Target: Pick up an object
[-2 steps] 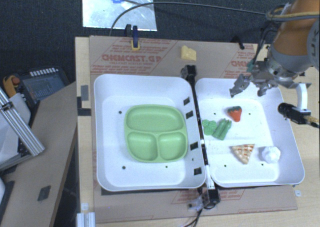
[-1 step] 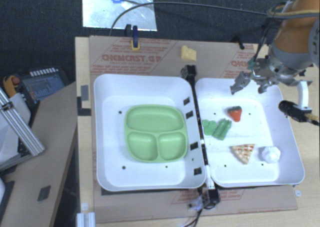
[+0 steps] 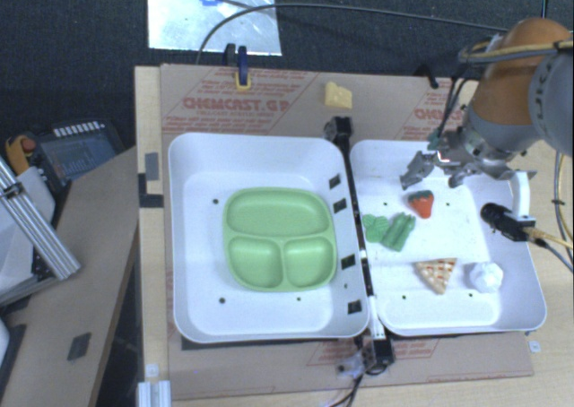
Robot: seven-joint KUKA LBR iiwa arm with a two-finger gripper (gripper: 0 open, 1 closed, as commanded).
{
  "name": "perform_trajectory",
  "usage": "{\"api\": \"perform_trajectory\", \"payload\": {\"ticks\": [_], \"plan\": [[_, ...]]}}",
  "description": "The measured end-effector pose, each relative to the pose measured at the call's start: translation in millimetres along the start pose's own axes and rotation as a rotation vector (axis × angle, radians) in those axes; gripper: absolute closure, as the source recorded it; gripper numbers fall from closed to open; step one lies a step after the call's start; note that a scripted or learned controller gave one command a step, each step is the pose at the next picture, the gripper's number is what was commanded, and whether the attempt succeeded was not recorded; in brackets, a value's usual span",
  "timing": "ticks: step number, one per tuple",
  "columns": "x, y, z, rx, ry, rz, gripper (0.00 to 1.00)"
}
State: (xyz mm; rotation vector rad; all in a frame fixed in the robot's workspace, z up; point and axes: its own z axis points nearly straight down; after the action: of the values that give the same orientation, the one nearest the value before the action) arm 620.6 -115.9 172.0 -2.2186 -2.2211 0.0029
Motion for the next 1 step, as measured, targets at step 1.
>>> {"api": "perform_trajectory", "payload": {"ticks": [1], "plan": [[-2.3,-2.3,42.1,0.000,0.000,0.001,0.00]]}}
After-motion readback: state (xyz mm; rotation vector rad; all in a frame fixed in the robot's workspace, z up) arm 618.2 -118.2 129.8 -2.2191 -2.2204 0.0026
